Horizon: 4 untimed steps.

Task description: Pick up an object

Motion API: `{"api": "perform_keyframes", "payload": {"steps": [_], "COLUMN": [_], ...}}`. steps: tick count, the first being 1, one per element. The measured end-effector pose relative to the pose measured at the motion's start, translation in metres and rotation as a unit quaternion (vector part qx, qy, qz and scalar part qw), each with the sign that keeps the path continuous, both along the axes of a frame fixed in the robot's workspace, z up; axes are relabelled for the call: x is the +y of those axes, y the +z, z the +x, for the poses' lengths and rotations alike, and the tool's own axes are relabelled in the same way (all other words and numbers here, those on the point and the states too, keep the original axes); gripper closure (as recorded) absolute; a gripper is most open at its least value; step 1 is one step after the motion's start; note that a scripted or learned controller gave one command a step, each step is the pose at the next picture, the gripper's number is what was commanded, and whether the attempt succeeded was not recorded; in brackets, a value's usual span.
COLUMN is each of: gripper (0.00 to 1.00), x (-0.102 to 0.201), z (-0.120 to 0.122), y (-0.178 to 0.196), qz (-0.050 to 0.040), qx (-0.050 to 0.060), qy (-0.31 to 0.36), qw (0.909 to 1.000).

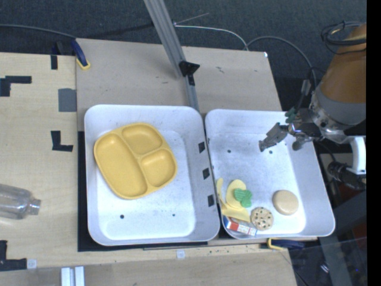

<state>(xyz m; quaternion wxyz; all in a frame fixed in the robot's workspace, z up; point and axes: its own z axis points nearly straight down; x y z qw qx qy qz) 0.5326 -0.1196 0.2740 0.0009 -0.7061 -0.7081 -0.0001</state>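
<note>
Jaws on the grey arm hang over the upper part of the right bin, near its right wall, and whether they stand apart or together cannot be told from this slanted view; nothing is seen between them.

The candidates for picking sit well apart from the jaws, crowded into the lower end of that same bin. A round tan piece lies by itself near the right wall. Just left of it a speckled cookie rests against a yellow item with a green piece on top, and a small red and white packet is tucked along the bottom rim. The left bin carries a yellow divided plate, and a clear bottle lies on the tabletop at far left.

The step in hand looks like the approach. The round tan piece seems the soundest choice, since it has bare floor around it and room for a finger on either side. Doing this well likely means travelling down the bin until centred above it, opening wide before descending, and going low enough to close around its middle without clipping the cookie or the bin wall.
</note>
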Motion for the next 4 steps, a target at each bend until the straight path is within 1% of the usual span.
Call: {"api": "perform_keyframes", "payload": {"steps": [1,2,3,4], "gripper": [1.00,1.00,1.00,1.00], "x": [0.001,0.052,0.092,0.134], "z": [0.000,0.036,0.037,-0.010], "y": [0.010,-0.091,-0.086,-0.086], "qz": [0.0008,-0.0001,0.0002,-0.0001], "qx": [0.000,0.003,0.001,0.003], "qy": [0.001,0.001,0.001,0.001], "qw": [1.0000,1.0000,1.0000,1.0000]}}
